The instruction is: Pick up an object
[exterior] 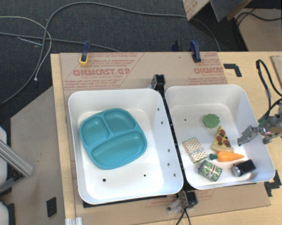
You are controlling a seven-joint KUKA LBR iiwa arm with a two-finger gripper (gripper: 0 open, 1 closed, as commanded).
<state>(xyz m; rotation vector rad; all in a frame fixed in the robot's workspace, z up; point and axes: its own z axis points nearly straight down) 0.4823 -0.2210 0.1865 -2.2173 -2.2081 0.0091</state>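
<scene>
At the right bin's (233, 94) right wall the hand (248, 136) (grip state hard to tell) hangs near the pizza slice (221, 140), carrot (230, 156), black cylinder (243, 168), can (210, 170) and green ball (210, 120).

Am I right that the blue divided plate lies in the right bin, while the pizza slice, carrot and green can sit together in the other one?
Not quite: the camera view shows the blue divided plate in the left bin. The pizza slice, carrot and green can do sit together in the other one, the right bin.
</scene>
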